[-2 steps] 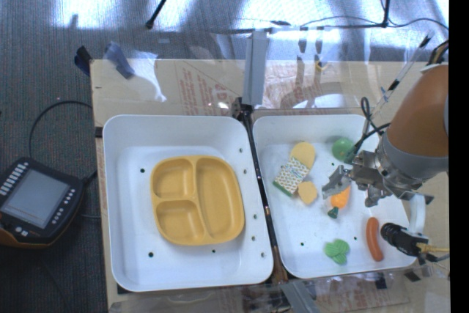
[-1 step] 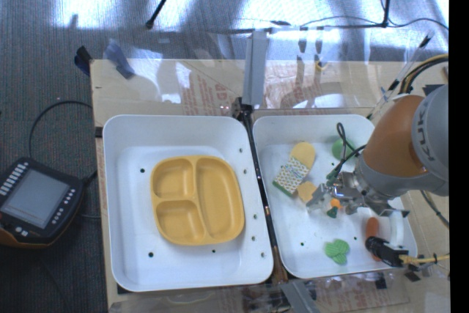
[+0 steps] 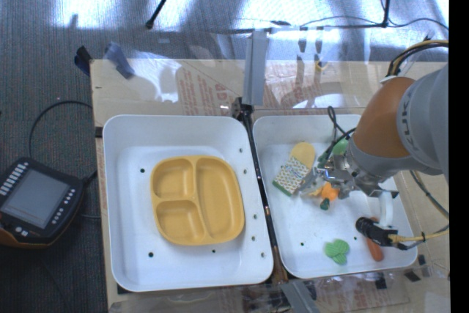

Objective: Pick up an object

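Note:
My gripper (image 3: 327, 187) is down in the right bin (image 3: 293, 245), over a small cluster of toys near the bin's middle. An orange piece (image 3: 329, 194) and a small green piece lie right at its fingertips; I cannot tell whether anything is between them. Just left of the gripper lies a green-and-white checked block (image 3: 291, 174) with a yellow oval piece (image 3: 303, 153) behind it. A green leafy toy (image 3: 337, 251) rests near the bin's front edge. An orange-red stick (image 3: 374, 248) lies at the front right.
The left bin (image 3: 124, 231) holds a yellow divided plate (image 3: 196, 199) in its middle. A grey upright post (image 3: 254, 70) stands behind the wall between the bins. A handheld control pendant (image 3: 35, 200) lies on the floor at far left.

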Available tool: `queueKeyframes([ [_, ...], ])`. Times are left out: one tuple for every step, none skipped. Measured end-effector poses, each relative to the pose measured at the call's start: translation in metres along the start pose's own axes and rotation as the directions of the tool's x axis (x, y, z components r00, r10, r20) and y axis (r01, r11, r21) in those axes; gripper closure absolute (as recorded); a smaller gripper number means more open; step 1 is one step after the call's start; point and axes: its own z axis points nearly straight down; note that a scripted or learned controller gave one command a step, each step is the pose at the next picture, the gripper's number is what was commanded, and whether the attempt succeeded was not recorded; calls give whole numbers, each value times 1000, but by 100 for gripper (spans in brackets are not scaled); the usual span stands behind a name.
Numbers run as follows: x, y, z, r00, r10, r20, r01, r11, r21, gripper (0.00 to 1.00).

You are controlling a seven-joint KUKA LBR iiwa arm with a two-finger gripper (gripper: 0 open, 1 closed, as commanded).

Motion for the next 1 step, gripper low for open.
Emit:
queueKeyframes([
  [-1, -1, -8, 1000, 4, -2, -4, 1000, 4, 100],
])
